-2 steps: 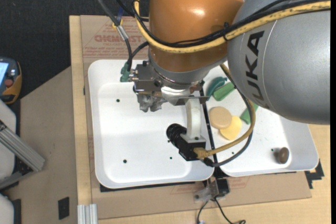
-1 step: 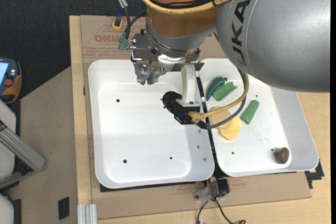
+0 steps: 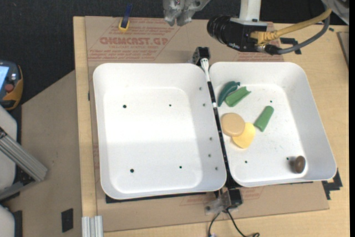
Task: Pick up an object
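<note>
Above the far edge of the bench, beyond both bins, the gripper [image 3: 178,15] hung over the brown board [image 3: 145,37] printed with red lettering, well apart from anything it might pick up. Its two fingers pointed down with nothing between them, and whether they stood apart or together could not be told from this slanted view. The left bin [image 3: 105,119] lay beside the right bin [image 3: 310,119], their inner rims touching along a dark seam fitted with clips. All the objects sat in the right bin. Near its far left corner lay a green curved piece [image 3: 226,89] touching a second green piece [image 3: 238,97]. A green cylinder [image 3: 264,118] lay tilted near the middle, just beside a yellow piece [image 3: 246,138], which was partly covered by a tan round disc [image 3: 232,124] close to the bin's left wall. A small brown object [image 3: 298,164] rested alone near the bin's near right corner, well apart from the rest. On the board to the left of the gripper stood a small yellow and blue clip [image 3: 125,20].
</note>
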Tool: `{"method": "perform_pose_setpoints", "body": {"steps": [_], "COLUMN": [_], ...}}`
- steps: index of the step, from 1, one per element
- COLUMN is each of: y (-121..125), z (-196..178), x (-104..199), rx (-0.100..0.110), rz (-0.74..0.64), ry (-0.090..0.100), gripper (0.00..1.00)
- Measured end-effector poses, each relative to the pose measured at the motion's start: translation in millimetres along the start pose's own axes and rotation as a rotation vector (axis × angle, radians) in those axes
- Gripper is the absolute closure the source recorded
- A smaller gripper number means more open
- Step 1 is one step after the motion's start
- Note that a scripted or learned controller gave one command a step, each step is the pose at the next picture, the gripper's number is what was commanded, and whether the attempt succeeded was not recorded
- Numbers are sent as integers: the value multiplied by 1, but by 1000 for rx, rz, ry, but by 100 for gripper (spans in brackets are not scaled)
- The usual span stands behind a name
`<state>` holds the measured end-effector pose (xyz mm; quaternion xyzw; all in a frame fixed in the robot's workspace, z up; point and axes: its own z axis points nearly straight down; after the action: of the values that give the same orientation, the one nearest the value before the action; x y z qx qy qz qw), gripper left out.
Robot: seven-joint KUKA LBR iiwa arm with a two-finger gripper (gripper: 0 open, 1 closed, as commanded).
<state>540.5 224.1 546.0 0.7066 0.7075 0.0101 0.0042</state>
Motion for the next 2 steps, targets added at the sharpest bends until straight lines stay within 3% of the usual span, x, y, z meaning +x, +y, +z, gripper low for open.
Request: {"method": "perform_pose_setpoints", "body": {"steps": [1, 2], "y": [-28, -61], "z": [10, 9], "x": [0, 0], "rx": [23, 23], "rz": [0, -1], "ry": [-9, -9], "gripper": [100, 100]}}
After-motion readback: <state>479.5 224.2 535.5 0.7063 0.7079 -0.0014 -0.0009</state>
